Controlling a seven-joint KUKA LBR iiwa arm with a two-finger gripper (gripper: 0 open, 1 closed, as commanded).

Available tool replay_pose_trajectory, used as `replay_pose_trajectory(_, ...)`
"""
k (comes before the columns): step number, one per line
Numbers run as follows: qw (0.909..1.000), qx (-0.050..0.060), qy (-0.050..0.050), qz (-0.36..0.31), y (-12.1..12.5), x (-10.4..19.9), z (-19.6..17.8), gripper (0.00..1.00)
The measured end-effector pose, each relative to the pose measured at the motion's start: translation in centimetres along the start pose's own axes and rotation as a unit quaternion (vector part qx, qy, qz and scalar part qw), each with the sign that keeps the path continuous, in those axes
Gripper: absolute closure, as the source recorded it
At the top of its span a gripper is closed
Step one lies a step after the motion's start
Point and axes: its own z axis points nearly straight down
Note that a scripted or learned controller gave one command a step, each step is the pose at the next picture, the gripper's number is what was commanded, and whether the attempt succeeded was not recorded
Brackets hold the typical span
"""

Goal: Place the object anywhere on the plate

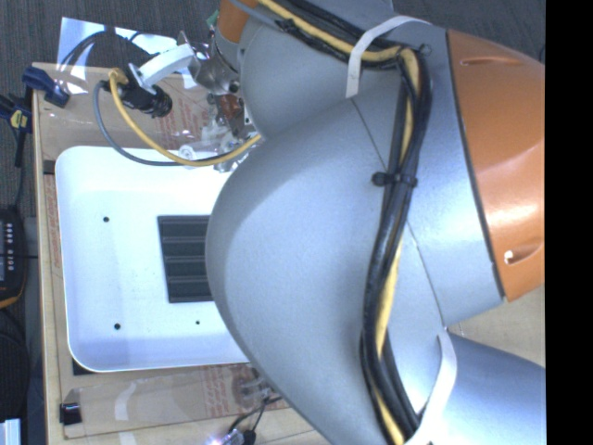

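The grey arm (pixel 371 230) with its orange band (pixel 505 156) covers most of the camera view. Its wrist end and gripper (pixel 220 123) sit at the top, just over the far rim of the white bin (pixel 102 276). A dark ribbed rectangular slab (pixel 183 258) lies flat on the bin floor, its right side hidden under the arm. Whether this slab is the plate I cannot tell. Nothing can be made out in the gripper; the arm's bulk hides whatever lies beneath it.
Yellow and black cables (pixel 120 128) loop from the wrist across the bin's upper left corner. A white bracket (pixel 162 63) sticks out left of the wrist. The wooden bench edge (pixel 42 156) runs along the left, with dark gear (pixel 9 248) beyond it.
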Motion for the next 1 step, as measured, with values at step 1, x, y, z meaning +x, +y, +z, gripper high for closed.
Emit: replay_pose_trajectory(1,1.0000,0.000,-0.002,-0.001,-9.95,0.83,10.83,1.00)
